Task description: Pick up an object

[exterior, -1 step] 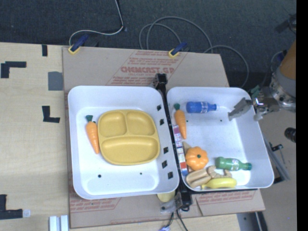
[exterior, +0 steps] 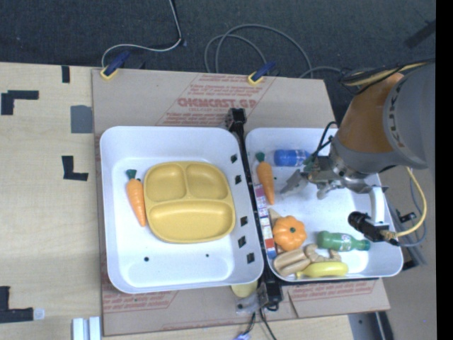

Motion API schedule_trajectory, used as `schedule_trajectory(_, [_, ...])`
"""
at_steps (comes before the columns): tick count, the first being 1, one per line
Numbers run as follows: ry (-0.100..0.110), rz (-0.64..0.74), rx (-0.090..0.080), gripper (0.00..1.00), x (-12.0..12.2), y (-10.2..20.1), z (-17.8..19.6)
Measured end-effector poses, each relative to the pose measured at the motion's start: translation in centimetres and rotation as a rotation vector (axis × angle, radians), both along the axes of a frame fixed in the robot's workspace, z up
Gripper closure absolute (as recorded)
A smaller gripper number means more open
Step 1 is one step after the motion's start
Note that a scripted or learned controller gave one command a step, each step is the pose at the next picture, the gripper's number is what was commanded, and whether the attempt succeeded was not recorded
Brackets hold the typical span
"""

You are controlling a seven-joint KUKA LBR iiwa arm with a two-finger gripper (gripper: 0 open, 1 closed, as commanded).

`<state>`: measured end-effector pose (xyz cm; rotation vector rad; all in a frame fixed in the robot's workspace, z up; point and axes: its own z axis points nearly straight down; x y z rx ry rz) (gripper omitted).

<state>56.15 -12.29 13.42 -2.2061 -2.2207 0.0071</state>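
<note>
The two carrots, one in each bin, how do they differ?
The left bin carrot lies beside the yellow divided plate, with open white floor around it; the right bin carrot lies against the bins' shared divider. The left carrot looks slightly larger. Both are orange with green tops pointing away from the camera.

Two white bins sit side by side on cardboard. The left bin (exterior: 113,190) holds a yellow divided plate (exterior: 190,200) with a carrot (exterior: 136,198) just beside its left edge. The right bin (exterior: 386,264) holds a second carrot (exterior: 265,179), a blue bottle (exterior: 289,157), a small pumpkin (exterior: 289,233), a green bottle (exterior: 341,241), a banana (exterior: 324,269) and a hot dog (exterior: 294,258). The gripper (exterior: 306,179) hangs over the right bin's middle, fingers spread, nothing between them.
</note>
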Motion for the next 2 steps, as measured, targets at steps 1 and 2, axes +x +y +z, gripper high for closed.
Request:
schedule_trajectory(1, [-0.015, -0.001, -0.005, 0.00, 6.5, 2.7, -5.1])
schedule_trajectory(2, [-0.016, -0.003, -0.005, 1.00, 6.4, 2.5, -3.8])
